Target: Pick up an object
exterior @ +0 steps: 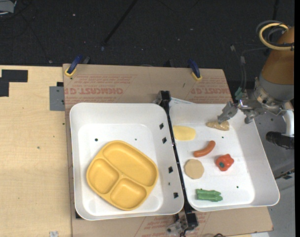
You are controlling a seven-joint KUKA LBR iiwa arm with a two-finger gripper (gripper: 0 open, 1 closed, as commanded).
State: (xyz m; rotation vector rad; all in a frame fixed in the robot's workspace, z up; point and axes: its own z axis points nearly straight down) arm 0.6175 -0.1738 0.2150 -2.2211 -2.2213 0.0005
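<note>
Camera view, near to far. At the near edge of the right bin [261,154] a green vegetable piece [208,195] is seen lying flat. Beyond it a round tan disc [193,169] and a red pepper [225,162] are noted, well apart. An orange sausage [204,148] is set between disc and a pale yellow oval [184,133]. In the left bin [85,132] a yellow three-compartment tray [122,174] is laid. At the far side of the right bin a beige lump [218,125] is found, with the hand [229,111] just above it, one finger tip touching or nearly so. Whether the hand is open or closed cannot be told. Cardboard [140,85] is clamped to the table [26,152] beneath
</note>
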